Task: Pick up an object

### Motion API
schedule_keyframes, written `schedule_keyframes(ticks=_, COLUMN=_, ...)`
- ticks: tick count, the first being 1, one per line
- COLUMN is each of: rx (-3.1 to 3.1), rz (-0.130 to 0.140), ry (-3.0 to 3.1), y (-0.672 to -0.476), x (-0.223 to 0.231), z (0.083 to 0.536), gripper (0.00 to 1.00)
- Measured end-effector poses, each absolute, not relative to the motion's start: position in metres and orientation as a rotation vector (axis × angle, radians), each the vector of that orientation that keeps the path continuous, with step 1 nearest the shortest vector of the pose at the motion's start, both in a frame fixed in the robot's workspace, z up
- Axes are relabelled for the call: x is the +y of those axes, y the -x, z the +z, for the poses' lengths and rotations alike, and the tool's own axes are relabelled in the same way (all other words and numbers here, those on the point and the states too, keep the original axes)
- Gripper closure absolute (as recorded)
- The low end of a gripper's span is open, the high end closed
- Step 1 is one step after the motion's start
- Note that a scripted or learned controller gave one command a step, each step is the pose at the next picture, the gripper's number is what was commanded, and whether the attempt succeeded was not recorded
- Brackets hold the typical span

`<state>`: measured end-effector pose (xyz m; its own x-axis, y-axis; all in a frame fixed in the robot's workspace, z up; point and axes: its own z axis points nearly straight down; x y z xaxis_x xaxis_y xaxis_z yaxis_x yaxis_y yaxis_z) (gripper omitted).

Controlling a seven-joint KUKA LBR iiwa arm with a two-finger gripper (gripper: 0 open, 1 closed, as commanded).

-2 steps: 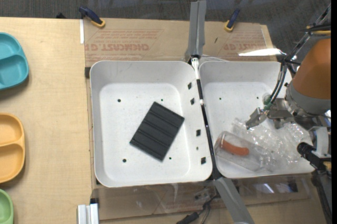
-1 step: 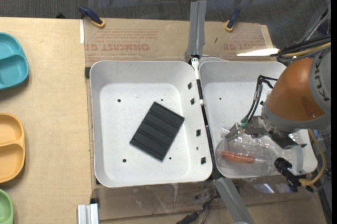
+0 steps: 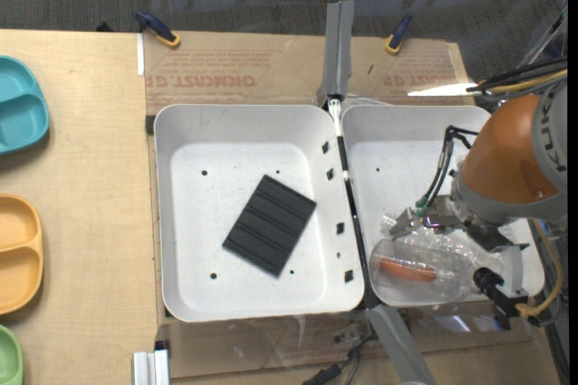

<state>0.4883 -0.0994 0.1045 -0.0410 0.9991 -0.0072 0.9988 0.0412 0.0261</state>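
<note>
A black ribbed rectangular pad lies tilted in the left bin. In the right bin, a clear plastic bottle with an orange-red thing inside lies on its side near the front wall. My gripper is down in the right bin, right above the bottle's upper edge, under the orange wrist band. Crinkled clear plastic sits around the fingertips, so I cannot make out what, if anything, is between them.
A grey divider post stands between the bins at the back. Cardboard with two clamps lies behind the bins. Teal and orange trays rest on the wooden table at left.
</note>
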Motion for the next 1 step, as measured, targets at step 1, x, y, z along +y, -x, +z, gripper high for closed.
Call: schedule_keyframes(ticks=1, rx=2.337, rz=-0.005, ry=-2.102, y=-0.5326, x=-0.0303, z=0.1891, gripper=1.0)
